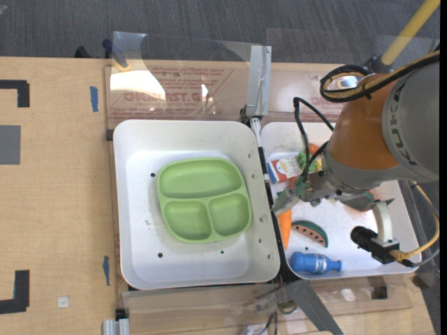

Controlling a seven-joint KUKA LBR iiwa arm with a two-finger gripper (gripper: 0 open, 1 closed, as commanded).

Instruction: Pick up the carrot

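The tapered orange carrot [283,226] lies at the right white bin's [401,218] left wall. Just above it hangs the claw [299,192], its state impossible to tell, under the bulky grey-and-orange arm [370,131]. Nearby: watermelon slice [310,232], blue plastic bottle [313,263]

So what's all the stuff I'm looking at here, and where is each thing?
left bin: one, white, left half of the bench
divided plate: one, light green, three compartments, lying in the left bin
right bin: one, white, beside the left bin, partly under the arm
carrot: one, orange, at the right bin's left edge
watermelon slice: one, red with green rind, right bin, just right of the carrot
bottle: one, blue, lying along the right bin's near edge
small carton: one, white with red print, far part of the right bin
arm: one, grey with orange band, over the right bin
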